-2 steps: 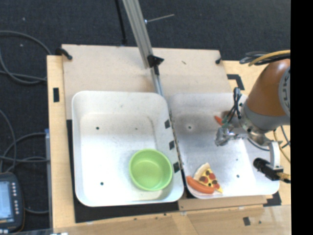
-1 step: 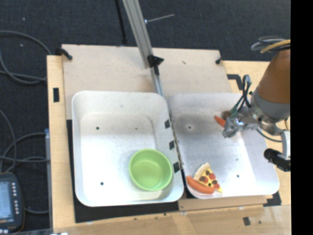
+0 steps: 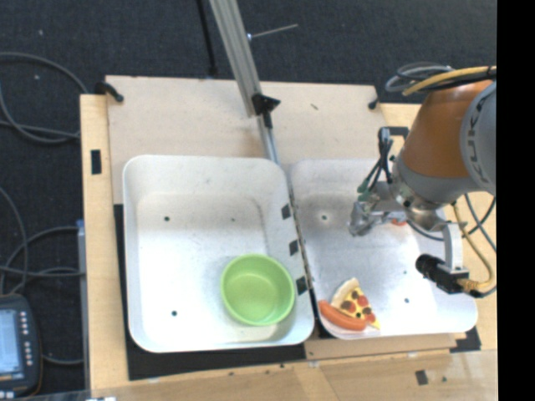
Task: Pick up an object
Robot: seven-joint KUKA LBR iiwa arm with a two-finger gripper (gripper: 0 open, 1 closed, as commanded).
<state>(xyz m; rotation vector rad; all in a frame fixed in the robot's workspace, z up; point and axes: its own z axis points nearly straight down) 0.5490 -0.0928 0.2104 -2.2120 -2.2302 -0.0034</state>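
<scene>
A green bowl (image 3: 257, 288) sits in the left bin (image 3: 167, 224), near its front right corner. A toy pizza slice (image 3: 353, 299) and a red-orange sausage-like piece (image 3: 341, 317) lie together at the front left of the right bin (image 3: 401, 266). My gripper (image 3: 361, 220) hangs over the middle of the right bin, above and behind the pizza slice, with nothing visible between its fingers. The orange-banded wrist (image 3: 447, 144) covers the bin's far right part.
A slanted metal post (image 3: 242, 57) rises from the bench behind the bins. Cables (image 3: 456, 278) hang beside the wrist at the right bin's right side. A thin divider edge (image 3: 294, 232) separates the bins.
</scene>
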